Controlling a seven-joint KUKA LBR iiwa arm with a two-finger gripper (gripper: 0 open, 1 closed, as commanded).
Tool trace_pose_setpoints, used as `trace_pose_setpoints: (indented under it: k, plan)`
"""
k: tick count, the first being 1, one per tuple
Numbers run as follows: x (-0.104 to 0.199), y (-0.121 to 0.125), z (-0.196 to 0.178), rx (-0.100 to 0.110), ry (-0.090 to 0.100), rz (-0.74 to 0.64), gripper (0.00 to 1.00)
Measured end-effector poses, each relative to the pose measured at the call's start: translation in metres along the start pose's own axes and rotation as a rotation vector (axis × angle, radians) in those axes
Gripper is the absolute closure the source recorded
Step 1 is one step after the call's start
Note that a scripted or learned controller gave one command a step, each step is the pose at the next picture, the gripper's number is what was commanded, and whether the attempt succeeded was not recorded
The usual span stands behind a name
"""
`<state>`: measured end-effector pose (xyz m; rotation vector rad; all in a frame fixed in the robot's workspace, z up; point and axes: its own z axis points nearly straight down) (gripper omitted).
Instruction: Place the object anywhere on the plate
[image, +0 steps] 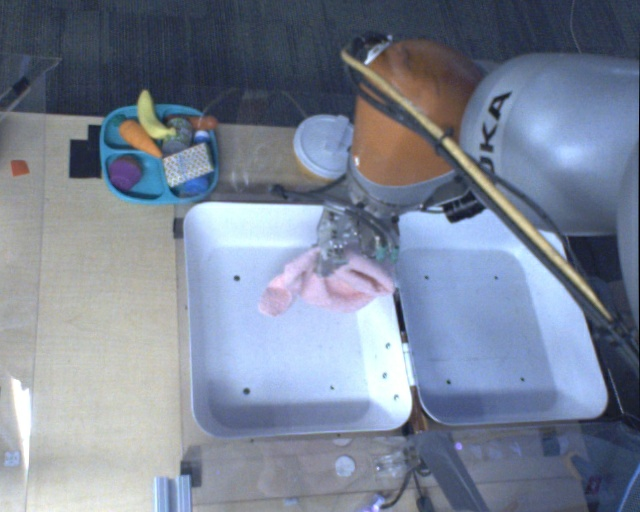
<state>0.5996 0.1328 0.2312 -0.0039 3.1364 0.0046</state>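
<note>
Overhead, slanted look at a wooden bench carrying two shallow white bins side by side. Left bin holds a crumpled pink cloth, lying toward the bin's upper right part, near the wall it shares with the right bin.

Arm comes in from the right, grey with an orange band above the wrist; a thin tan cable runs across it. Gripper sits low over the upper edge of the cloth. Fingers are close together, and a fold of pink fabric appears pinched between them (metal and cloth overlap here, so the contact is hard to read finely). Rest of the cloth trails down and to the left, its lower part resting on the bin floor.

Off the bins, at upper left on the bench: a blue divided plate with toy food in it, including a yellow banana, an orange carrot and a purple piece. Cloth is well apart from that plate. A white lidded cup stands just behind the left bin, beside the wrist.
</note>
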Motion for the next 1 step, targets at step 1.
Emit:
trace_pose_setpoints:
  k: [1]
  plan:
    - [-0.0002, -0.0002, -0.0004, 0.000, -0.001, 0.000, 0.00]
